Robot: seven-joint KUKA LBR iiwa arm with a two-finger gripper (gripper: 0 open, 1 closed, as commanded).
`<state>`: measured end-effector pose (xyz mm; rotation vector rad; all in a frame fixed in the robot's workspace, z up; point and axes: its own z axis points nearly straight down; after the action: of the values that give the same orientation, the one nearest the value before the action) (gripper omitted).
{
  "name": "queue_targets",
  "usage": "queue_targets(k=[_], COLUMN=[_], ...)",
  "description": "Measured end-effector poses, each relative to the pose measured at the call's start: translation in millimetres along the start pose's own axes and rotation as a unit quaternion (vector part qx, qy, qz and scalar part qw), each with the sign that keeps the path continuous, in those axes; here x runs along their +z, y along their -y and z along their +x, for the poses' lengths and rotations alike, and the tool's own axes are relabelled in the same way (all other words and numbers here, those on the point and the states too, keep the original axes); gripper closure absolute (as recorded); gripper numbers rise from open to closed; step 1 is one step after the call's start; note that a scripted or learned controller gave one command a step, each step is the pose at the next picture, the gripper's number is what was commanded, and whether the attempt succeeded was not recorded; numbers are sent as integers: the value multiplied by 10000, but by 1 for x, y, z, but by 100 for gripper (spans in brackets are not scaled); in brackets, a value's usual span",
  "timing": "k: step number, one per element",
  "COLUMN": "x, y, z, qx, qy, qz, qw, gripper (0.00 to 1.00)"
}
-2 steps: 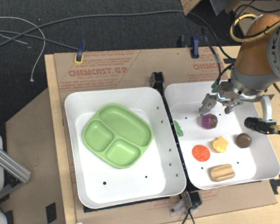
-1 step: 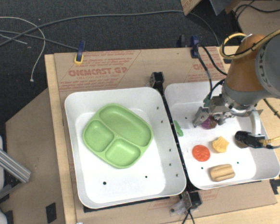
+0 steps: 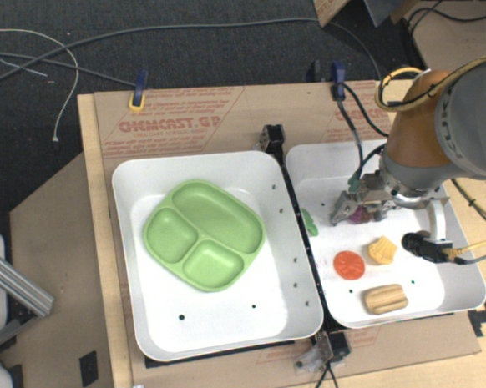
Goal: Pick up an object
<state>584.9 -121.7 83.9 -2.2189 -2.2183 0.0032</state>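
My gripper (image 3: 359,208) is low in the right bin (image 3: 333,169), near its middle. A small purple object (image 3: 359,217) peeks out right beneath it, partly hidden by the gripper body, and I cannot tell whether it is gripped. In front of the gripper lie a red round object (image 3: 349,264), a yellow chunk (image 3: 382,250) and a tan bread-like block (image 3: 385,298). A small green piece (image 3: 310,224) lies by the bin's left wall.
The left bin (image 3: 152,313) holds a green divided plate (image 3: 203,234). The grey arm with its orange band (image 3: 423,137) covers the right bin's far right. A black connector with a cable (image 3: 423,246) hangs over that bin beside the yellow chunk.
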Motion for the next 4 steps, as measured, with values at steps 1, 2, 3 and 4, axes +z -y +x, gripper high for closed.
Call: queue_targets(k=[1,2,3,4], x=[-13,-56,-111,-166], y=[-1,-3,-1,-3], z=[0,2,13,13], qx=[4,-5,-11,-10], qy=[-3,9,9,13], qz=[-18,-40,-50,-62], qw=[10000,10000,10000,10000], gripper=[100,100,100,100])
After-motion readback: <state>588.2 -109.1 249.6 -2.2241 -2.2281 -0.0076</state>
